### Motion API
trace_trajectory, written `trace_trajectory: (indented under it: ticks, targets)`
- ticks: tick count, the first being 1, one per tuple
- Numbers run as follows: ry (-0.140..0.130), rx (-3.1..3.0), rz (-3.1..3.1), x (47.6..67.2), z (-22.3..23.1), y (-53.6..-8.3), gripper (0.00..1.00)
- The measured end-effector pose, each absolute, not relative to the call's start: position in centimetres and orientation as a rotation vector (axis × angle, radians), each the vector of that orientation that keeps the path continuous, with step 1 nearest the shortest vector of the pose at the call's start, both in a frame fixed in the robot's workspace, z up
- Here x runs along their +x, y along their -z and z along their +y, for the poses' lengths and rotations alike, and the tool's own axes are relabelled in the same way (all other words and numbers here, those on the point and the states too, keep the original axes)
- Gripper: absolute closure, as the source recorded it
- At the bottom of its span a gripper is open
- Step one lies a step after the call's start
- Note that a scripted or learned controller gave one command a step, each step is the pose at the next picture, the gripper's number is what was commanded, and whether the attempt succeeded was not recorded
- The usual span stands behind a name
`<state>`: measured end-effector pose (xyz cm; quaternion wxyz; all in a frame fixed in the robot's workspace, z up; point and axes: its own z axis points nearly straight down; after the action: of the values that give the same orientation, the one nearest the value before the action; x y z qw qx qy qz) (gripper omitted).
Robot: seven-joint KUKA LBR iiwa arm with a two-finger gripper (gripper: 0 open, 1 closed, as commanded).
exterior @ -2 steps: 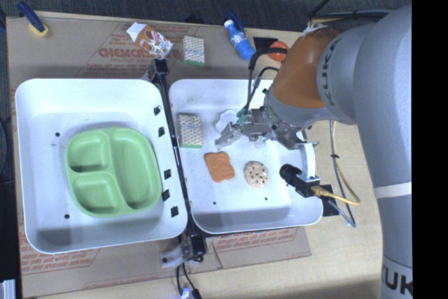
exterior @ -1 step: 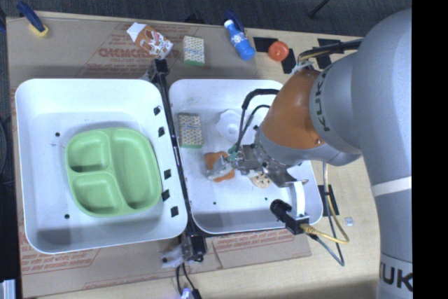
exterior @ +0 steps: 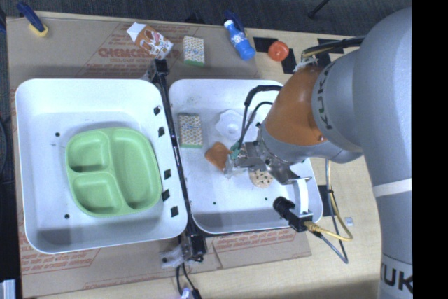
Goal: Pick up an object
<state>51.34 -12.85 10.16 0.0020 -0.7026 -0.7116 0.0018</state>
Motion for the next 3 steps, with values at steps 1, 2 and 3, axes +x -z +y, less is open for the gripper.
trace_trajectory:
  ticks: [1, 2, 3]
  targets:
    - [0.002, -2.211, -2.23, 47.73, -4.62, -21.3, 1.0]
    - [-0.002, -2.213, -2.228, 47.67, -4.73, -21.21, 0.0]
    - [-0.002, -2.213, -2.228, 47.67, -4.73, -21.21, 0.0]
